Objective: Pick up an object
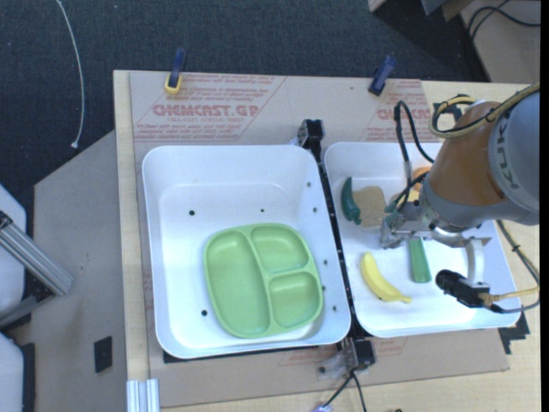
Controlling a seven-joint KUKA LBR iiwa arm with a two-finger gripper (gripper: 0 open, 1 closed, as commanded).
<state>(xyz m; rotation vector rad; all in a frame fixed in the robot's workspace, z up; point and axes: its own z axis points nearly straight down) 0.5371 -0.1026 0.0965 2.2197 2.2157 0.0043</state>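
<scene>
In the right bin [371,318] lie a yellow banana [382,281], a green stick-shaped piece [419,261], a tan flat block [371,204], a dark teal curved piece [349,200] and an orange piece [418,177] mostly hidden behind the arm. My gripper [395,230] hangs low over the middle of this bin. It is just right of the tan block, above the banana and at the upper end of the green stick. The grey arm with its orange band [463,166] covers the bin's right part.
The left bin [171,187] holds a light green divided plate [262,277]. A black clip [310,132] sits at the top of the wall between the bins. Cables [412,136] loop along the arm, and a black connector [459,288] sticks out over the right bin's lower right.
</scene>
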